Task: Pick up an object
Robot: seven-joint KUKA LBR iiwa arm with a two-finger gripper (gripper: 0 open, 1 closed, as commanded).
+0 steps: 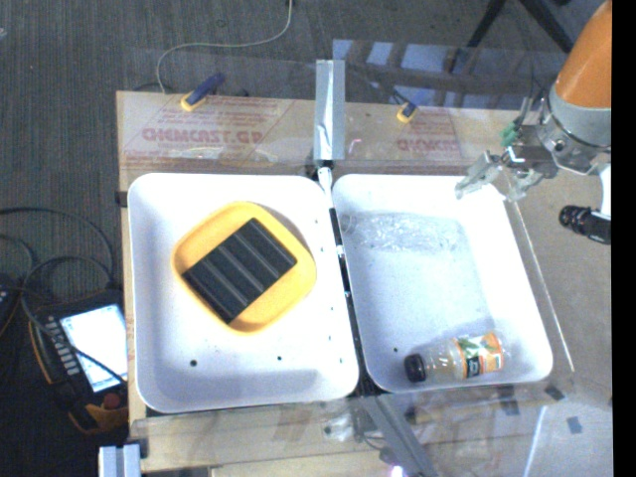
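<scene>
A small bottle (459,358) with a black cap and an orange label lies on its side near the front edge of the right bin (527,296). A crumpled clear plastic piece (402,233) lies at the back of that bin. In the left bin (149,296) sits a yellow rounded object with a black ridged top (244,266). My gripper (492,185) hangs over the right bin's back right corner, well away from the bottle. It is open with nothing between its fingers.
The grey arm with its orange band (586,68) comes in from the upper right. A metal divider (325,117) stands behind the seam between the bins. Two yellow clamps (199,91) hold the board at the back. Cables and a small device (84,341) lie on the floor at left.
</scene>
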